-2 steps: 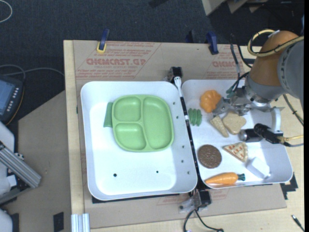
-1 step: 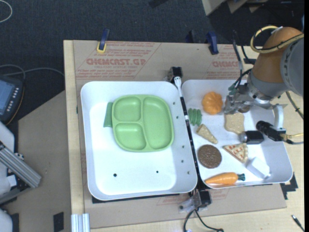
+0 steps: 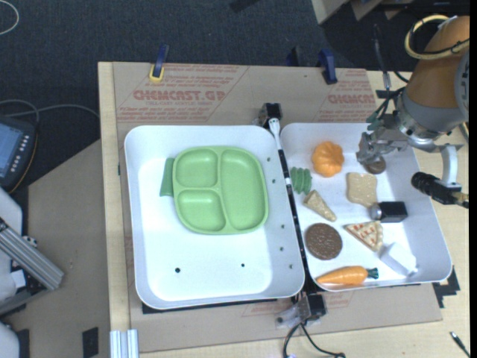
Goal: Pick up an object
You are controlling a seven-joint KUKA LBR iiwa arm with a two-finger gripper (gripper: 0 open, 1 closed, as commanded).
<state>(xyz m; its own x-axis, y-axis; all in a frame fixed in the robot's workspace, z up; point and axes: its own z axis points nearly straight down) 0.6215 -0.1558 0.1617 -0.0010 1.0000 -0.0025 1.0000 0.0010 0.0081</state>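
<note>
Camera view: green tray (image 3: 220,189) in left bin (image 3: 149,222); pincer (image 3: 371,157) state unclear.

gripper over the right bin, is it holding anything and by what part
Cannot be told: the gripper hangs near the orange pumpkin, apart from it.

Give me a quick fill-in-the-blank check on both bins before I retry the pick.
1. The green divided plate lies in the ____ bin.
2. The plate has ____ compartments.
3. The carrot lies along the right bin's ____ edge.
4. The gripper hangs beside the ____ pumpkin.

Missing words: left; three; near; orange
</note>
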